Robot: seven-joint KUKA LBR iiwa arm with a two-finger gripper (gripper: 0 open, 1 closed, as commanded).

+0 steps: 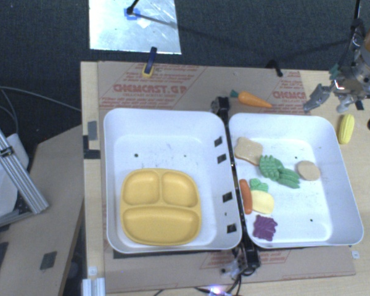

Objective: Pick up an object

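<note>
- A robotics lab: two white bins (172,119) of toy food sit on a cardboard-covered table (191,82).
- Loose cables (24,97) and an aluminium frame (15,165) flank it.

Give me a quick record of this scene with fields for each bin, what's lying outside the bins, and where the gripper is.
left bin: yellow three-compartment plastic tray
right bin: tan bread slice, green leafy toy, round tan cookie, small orange carrot, yellow pepper with green top, purple grape bunch
outside bins: orange carrot behind them, yellow corn cob on the right
gripper: above the bench behind the right bin's far right corner
</note>
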